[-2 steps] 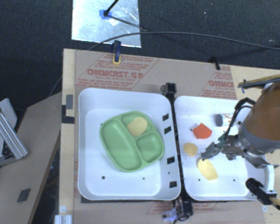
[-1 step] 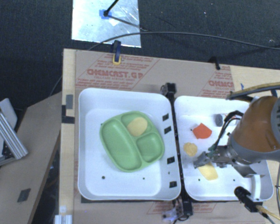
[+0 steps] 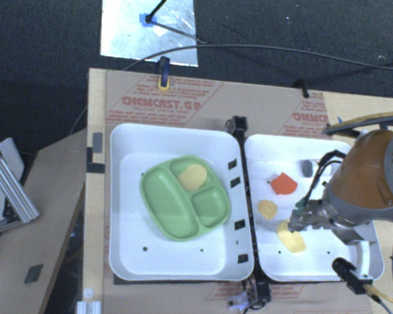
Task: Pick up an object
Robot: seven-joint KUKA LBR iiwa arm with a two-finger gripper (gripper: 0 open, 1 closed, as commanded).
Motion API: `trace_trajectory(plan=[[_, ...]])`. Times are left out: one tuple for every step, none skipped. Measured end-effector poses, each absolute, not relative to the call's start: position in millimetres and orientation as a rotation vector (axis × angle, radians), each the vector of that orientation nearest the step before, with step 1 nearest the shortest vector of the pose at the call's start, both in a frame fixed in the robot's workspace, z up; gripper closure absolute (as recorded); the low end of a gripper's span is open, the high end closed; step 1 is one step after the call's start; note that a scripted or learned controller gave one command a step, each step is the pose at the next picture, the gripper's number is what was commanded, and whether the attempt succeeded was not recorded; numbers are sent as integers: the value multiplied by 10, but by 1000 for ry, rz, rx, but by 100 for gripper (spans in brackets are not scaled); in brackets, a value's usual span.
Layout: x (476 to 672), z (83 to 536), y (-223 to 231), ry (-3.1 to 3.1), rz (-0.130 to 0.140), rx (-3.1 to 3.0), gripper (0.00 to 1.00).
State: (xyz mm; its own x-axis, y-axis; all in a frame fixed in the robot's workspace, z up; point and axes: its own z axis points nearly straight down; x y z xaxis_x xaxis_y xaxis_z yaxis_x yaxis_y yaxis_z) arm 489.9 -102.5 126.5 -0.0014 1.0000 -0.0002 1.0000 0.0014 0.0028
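Observation:
In the right bin (image 3: 269, 267) lie a pale yellow piece (image 3: 293, 242), a small orange-yellow round piece (image 3: 267, 208), a red-orange block (image 3: 284, 184) and a small grey object (image 3: 307, 168). My gripper (image 3: 297, 221) reaches down from the right, with its tip just above the upper edge of the pale yellow piece and right of the round one. The arm's orange band (image 3: 368, 170) hangs over the bin's right side.
The left bin (image 3: 121, 248) bears a green divided tray (image 3: 180, 205) with a yellow object (image 3: 193, 177) in its upper compartment. A black divider (image 3: 244, 189) with clips runs between the bins. Cables run across the dark floor behind the bench.

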Motion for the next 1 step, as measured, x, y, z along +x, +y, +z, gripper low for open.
trace_trajectory(plan=[[5015, 1831, -1056, 2221, 7, 2212, 100]])
